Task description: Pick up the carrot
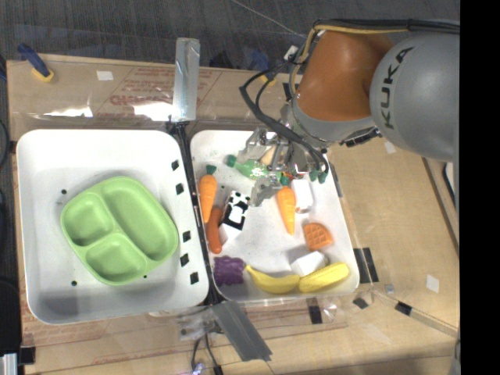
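Your two-finger gripper (269, 170) hangs over the upper middle of the right white bin (344, 233), tangled visually with cables and green fittings, so you cannot tell whether it is parted or closed. Nothing can be seen between its fingertips.

There are two candidates for the task's thing. One tapered orange carrot (287, 208) lies just below and right of the gripper, its thick end up, pointing down the bin. A second orange carrot (207, 198) lies along the bin's left wall, with a darker orange piece (214, 237) continuing below it.

The main risk is a crowded grasp. The nearer carrot sits beside a white block (303, 196) and just above a ridged orange slice (317, 235), so a wide descent could catch either one. A black-and-white patterned cube (236, 211) lies to its left. The carrot's smooth taper may also let it squirt out as the jaws close.

The wall-side carrot leaves little room for a finger against the rim. Open floor lies between the cube and the nearer carrot. The yellow banana (297, 278) and purple grape cluster (229, 269) fill the lower edge. The left bin (31, 209) holds a green divided plate (119, 229).
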Robot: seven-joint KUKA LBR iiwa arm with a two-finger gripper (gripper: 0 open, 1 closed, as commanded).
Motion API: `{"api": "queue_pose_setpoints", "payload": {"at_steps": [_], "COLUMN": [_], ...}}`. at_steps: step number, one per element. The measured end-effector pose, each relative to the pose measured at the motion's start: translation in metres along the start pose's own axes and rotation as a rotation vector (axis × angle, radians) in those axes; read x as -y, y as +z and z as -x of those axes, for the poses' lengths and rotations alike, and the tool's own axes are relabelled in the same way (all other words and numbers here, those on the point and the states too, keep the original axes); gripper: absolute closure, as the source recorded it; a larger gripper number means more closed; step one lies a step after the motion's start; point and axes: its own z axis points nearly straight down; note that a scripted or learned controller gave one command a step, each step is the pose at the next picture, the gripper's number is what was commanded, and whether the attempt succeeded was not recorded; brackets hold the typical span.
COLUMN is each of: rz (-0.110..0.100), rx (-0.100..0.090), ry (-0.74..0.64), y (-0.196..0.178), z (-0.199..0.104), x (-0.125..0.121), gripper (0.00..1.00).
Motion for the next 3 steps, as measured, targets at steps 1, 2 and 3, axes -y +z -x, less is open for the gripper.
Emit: {"api": "queue_pose_setpoints", "payload": {"at_steps": [1, 2, 3], "rz": [0.0, 0.0, 0.0], "rx": [0.0, 0.002, 0.006], "ry": [-0.002, -0.131, -0.138], "y": [0.015, 0.128, 0.116], "z": [-0.027, -0.006, -0.004], "x": [0.046, 0.119, 0.117], "gripper": [0.0, 0.0, 1.0]}}
